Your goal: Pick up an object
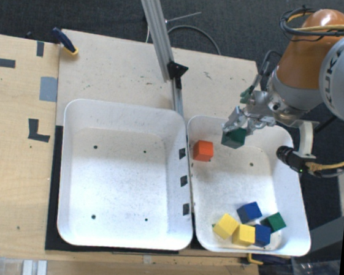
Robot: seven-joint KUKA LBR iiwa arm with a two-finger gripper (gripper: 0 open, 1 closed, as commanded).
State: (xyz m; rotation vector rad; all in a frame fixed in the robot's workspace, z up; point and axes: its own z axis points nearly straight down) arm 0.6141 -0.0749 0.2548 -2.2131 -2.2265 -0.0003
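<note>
Pale wooden bench (8, 164) carries two shallow white plastic bins side by side. Left white bin (121, 174) — larger in view, speckled floor. Right white bin (289, 190) holds the loose blocks.

Grey arm with orange band (317, 52) enters from the right, wrist over the far edge of the right bin. Hand (239, 130) sits above that bin's far left part, fingers clamped on a small dark green cube (234, 138), which hangs clear of the bin floor.

Just left of and slightly below the held cube: a small orange cube (204, 150), alone on the floor near the dividing wall. Well apart, in the near right corner — a cluster of two yellow cubes (226, 225), two blue cubes (249, 211) and a green cube (276, 222), touching or nearly so.
</note>
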